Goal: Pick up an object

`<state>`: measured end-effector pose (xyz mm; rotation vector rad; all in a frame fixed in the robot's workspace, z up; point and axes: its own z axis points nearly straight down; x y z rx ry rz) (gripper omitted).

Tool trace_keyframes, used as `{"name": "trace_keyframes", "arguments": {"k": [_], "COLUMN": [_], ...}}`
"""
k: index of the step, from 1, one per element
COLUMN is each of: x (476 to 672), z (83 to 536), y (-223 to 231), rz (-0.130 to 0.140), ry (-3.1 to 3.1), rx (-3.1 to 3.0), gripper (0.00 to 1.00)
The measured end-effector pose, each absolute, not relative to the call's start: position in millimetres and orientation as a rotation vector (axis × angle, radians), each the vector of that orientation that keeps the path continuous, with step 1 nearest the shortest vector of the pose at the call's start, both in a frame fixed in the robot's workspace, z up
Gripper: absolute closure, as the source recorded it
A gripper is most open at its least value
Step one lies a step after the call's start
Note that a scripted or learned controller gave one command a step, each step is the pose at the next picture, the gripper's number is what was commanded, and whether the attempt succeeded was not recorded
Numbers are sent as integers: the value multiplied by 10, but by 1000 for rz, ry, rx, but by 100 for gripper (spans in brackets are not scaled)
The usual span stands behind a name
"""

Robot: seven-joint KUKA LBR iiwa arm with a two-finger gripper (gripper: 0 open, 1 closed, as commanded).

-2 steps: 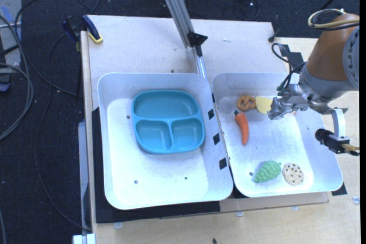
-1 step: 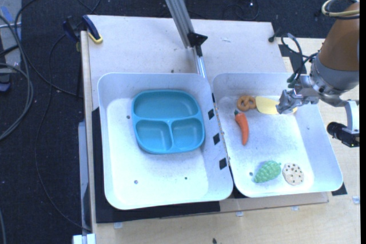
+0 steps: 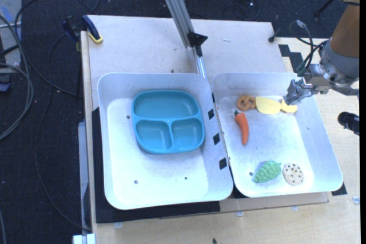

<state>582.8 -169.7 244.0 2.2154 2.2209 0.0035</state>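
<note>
The tool hovers at the yellow toy's end, near the right bin's far edge; its grip I cannot tell. Caught so off-centre, it could slip away.

A light wooden bench stood on a dark carpeted floor strewn with loose black cables. Two shallow white bins lay side by side on it, the left bin touching the right bin along their inner edges. A blue plastic divided tray with three compartments sat flat in the left bin, toward its far half. A slanted grey metal pole ran from the top of the frame down to the join between the bins. A blue-and-yellow clamp gripped the bench's far left corner.
</note>
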Motion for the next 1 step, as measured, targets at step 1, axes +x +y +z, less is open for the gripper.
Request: {"name": "trace_keyframes", "arguments": {"k": [1], "x": [5880], "z": [2326], "y": [-1201], "rz": [1], "ry": [2229], "rx": [2214], "gripper": [100]}}
